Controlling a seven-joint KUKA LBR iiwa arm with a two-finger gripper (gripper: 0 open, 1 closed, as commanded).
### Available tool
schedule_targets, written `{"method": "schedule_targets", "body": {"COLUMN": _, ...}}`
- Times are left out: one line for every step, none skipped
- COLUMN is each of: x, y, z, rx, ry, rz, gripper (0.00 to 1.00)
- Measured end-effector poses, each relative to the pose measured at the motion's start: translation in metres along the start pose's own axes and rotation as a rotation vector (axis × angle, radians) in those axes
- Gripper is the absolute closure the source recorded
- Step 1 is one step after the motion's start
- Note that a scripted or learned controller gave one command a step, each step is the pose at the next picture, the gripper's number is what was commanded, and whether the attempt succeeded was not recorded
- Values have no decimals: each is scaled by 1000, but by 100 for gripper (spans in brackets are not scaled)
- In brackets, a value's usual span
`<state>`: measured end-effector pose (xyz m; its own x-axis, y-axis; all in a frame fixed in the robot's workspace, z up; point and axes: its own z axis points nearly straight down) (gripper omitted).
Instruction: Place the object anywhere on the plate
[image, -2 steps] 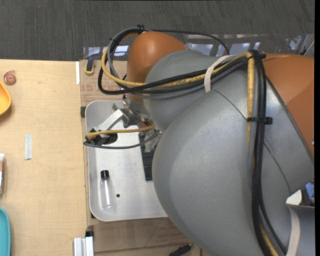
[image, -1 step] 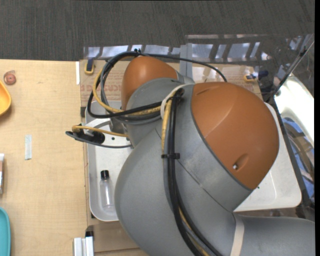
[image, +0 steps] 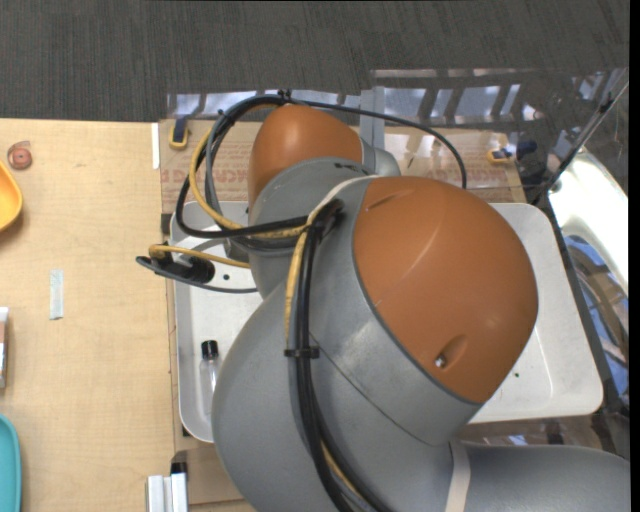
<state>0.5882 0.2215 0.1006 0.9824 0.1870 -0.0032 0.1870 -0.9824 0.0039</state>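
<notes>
The grey arm (image: 330, 340) with its orange domes covers most of both white bins. A small clear vial with a black cap (image: 209, 362) lies on the floor of the left bin (image: 190, 310), near its left wall. The arm's bulk hides the rest of that bin.
The right bin (image: 560, 330) shows a bare strip along its right side. A wooden bench top (image: 90, 300) lies to the left, bearing an orange item (image: 6, 200) and a teal item (image: 6, 465) at its edge. Yellow and black cables (image: 200, 215) loop over the left bin.
</notes>
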Motion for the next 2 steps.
{"method": "schedule_targets", "body": {"x": -101, "y": 8, "z": -96, "rx": 1, "ry": 0, "rz": -12, "gripper": 100}}
{"method": "schedule_targets", "body": {"x": -108, "y": -17, "z": -348, "rx": 21, "ry": 13, "rz": 3, "gripper": 100}}
